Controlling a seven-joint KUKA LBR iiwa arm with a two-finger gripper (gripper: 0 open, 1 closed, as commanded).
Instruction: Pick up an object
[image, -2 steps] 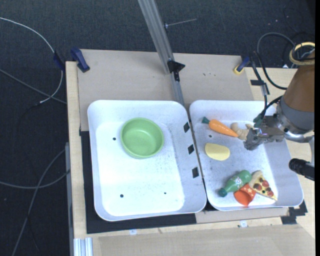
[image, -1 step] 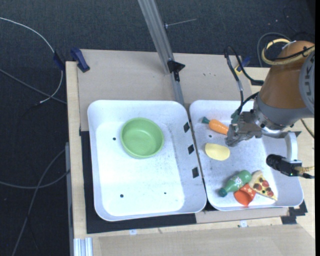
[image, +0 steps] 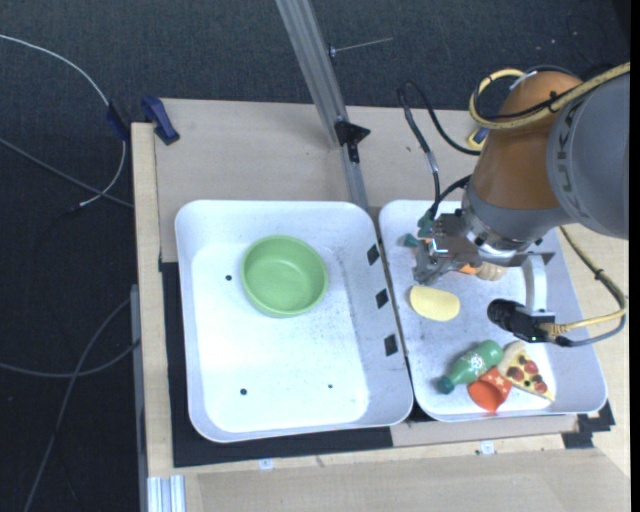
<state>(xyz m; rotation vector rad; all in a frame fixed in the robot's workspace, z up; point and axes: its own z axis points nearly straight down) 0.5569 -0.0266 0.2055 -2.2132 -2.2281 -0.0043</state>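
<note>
My gripper (image: 434, 262) hangs over the upper left part of the right bin (image: 578, 310), just above a pale yellow oval piece (image: 435, 303) that lies on the bin floor. Nothing shows between the fingers. Toward the bin's front lie a green bottle-shaped toy (image: 470, 365), a red piece (image: 488, 390) and a pizza-slice toy (image: 527, 372), close together. A tan object (image: 490, 271) peeks out from under the wrist.
The left bin (image: 200, 330) holds a green bowl (image: 285, 275) in its upper half. A metal pole (image: 318, 70) slants up from between the two bins. Cables trail over the dark floor at left.
</note>
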